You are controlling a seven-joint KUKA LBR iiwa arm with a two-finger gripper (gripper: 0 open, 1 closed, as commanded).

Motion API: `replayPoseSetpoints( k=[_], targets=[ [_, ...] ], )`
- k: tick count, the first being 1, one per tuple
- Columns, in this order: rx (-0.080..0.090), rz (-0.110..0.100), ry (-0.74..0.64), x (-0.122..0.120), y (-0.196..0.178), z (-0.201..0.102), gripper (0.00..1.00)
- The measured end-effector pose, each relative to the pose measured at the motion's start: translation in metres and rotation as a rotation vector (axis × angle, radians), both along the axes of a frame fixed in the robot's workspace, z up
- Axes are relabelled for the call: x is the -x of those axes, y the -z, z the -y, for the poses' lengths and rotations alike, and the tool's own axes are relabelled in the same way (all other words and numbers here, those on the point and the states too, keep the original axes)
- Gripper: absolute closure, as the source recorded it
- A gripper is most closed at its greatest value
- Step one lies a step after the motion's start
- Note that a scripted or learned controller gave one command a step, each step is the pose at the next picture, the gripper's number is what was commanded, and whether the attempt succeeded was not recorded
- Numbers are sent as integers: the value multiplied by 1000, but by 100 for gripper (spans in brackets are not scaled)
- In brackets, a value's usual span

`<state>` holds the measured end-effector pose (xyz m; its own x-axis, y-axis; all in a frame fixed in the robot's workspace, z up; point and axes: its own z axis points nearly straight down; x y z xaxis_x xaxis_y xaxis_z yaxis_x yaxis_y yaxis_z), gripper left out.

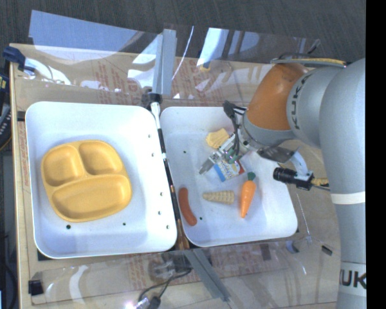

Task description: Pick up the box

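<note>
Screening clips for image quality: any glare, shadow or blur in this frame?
Camera view: glare streaks the clear panel behind the bins; the right bin is evenly lit, soft shadows under the carrot and sausage; the box at the end effector looks small and blurred.

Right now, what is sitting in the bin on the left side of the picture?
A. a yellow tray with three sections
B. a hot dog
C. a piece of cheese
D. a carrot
A: the yellow tray with three sections lies in the left bin, while the carrot, hot dog and cheese lie in the right bin.
</note>
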<state>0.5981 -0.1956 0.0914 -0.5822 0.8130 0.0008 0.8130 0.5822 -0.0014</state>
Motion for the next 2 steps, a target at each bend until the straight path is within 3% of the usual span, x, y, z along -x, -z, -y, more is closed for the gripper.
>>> replayPoseSetpoints(
  k=[1, 2],
  targets=[
    [1, 4, 60, -6, -2, 12, 0],
    [3, 7, 54, -7, -12, 11, 100]
  ],
)
